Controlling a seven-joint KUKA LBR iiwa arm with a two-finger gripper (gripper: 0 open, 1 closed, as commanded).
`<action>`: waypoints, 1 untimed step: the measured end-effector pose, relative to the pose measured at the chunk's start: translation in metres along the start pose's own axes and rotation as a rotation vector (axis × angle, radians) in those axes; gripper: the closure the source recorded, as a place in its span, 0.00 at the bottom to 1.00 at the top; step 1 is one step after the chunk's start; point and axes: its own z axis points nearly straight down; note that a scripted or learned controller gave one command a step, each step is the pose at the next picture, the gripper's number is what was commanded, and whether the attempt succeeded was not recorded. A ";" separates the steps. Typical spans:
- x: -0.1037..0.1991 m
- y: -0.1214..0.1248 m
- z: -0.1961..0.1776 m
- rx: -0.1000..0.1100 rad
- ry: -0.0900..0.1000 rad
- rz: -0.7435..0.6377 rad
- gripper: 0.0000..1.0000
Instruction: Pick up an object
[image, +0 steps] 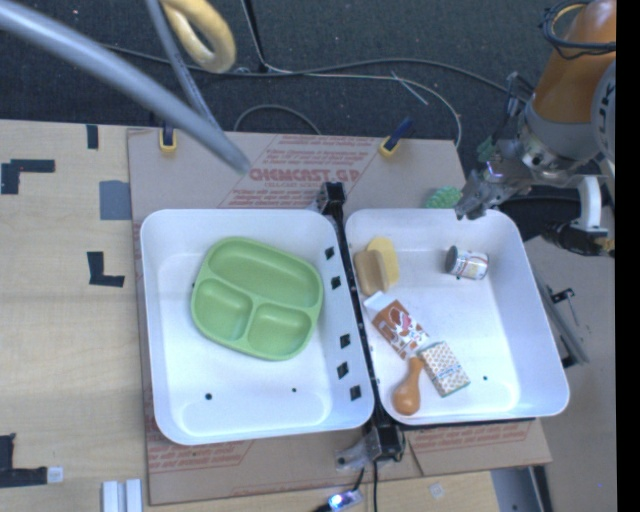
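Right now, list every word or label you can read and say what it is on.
"CHEMCAST GP": red print on the brown cardboard sheet under the bins; the smaller red lines around it are too blurred to read.
Small boxes and the little can: printing too small to read.

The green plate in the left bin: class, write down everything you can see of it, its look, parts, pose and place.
The green plate is pale green, looks like matte plastic, and has rounded corners. Raised ridges split it into three compartments, one large and two smaller. It lies flat and right way up, turned slightly askew, on the floor of the left bin, toward the far side. Nothing lies in it, and nothing else touches it.
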 end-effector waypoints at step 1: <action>0.057 -0.014 0.012 0.000 0.000 0.000 1.00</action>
